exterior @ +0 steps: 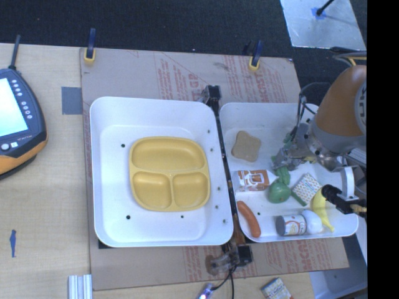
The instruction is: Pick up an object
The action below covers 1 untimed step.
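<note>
The right bin [262, 114] holds several small objects. They include a brown bread slice [246, 146], an orange and white packet [252, 179], a green pepper [280, 189] and a checkered packet [307, 187]. A yellow banana [321, 207], a red sausage [248, 218] and a small lying jar [298, 224] are there too. My arm, with its orange band [340, 104], reaches in from the right. My gripper [290, 156] hangs low over the bin's right half, just above the green pepper and right of the bread slice. Nothing shows held in it.
The left bin [109, 229] holds a yellow divided plate [169, 172]. A teach pendant [19, 123] lies at the bench's left edge. Clamps [254, 58] stand at the cardboard's back edge, and a black bracket [212, 94] sits between the bins.
</note>
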Tool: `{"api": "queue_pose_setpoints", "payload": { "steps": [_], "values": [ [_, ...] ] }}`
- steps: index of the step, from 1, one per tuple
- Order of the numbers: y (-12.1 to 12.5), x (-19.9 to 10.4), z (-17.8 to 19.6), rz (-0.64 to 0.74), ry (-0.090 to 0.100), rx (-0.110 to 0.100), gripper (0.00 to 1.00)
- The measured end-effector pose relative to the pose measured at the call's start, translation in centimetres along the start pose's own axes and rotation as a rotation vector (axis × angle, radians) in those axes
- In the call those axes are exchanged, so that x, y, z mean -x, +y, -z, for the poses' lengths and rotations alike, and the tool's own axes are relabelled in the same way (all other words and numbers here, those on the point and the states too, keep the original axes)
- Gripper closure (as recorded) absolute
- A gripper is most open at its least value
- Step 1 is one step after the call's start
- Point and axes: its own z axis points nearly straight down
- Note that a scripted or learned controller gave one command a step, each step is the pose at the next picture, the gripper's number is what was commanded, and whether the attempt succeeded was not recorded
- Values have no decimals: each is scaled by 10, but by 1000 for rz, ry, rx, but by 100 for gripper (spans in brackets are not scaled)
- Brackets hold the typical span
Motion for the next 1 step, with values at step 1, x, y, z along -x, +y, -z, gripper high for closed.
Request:
{"api": "queue_pose_setpoints", "payload": {
  "steps": [1],
  "values": [
    [33,-74,91,-6,3,5,100]
  ]
}}
